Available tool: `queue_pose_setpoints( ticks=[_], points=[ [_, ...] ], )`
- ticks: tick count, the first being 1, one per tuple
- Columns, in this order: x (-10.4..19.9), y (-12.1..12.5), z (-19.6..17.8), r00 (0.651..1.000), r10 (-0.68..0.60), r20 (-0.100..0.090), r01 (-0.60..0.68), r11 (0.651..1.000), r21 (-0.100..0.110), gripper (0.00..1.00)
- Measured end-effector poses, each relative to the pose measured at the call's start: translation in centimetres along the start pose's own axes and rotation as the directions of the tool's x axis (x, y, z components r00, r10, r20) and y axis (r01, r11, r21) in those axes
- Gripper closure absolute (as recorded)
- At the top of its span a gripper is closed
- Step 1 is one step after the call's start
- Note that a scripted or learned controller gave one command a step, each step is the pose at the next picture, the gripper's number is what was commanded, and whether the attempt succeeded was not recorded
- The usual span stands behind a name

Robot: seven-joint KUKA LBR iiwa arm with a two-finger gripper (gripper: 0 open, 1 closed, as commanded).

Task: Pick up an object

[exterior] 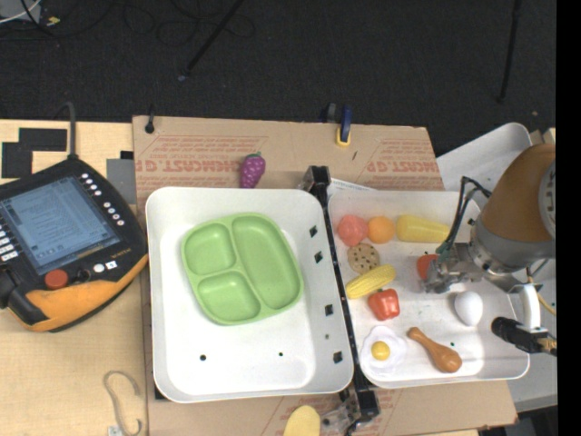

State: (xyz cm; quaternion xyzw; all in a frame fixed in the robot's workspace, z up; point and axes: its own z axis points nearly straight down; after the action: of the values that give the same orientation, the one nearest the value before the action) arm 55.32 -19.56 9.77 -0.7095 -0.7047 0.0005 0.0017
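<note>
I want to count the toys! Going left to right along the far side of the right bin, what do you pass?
Pink peach → orange → yellow squash. The cookie sits nearer, under the first two, so I left it out.

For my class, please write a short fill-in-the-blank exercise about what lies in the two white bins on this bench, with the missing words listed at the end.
1. The green divided tray has ___ compartments.
2. The tray lies in the ___ bin.
3. The fried egg has a ___ yolk.
4. The cookie lies just above the ear of ___ in the right bin.

Missing words: three; left; yellow; corn
</note>
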Motion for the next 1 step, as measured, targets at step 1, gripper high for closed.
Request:
queue_pose_setpoints(
  ticks=[1],
  points=[
    [-0.83, 0.49, -4.58, 1.000, 0.000, 0.003, 0.000, 1.000, -0.005, 1.00]
  ],
)
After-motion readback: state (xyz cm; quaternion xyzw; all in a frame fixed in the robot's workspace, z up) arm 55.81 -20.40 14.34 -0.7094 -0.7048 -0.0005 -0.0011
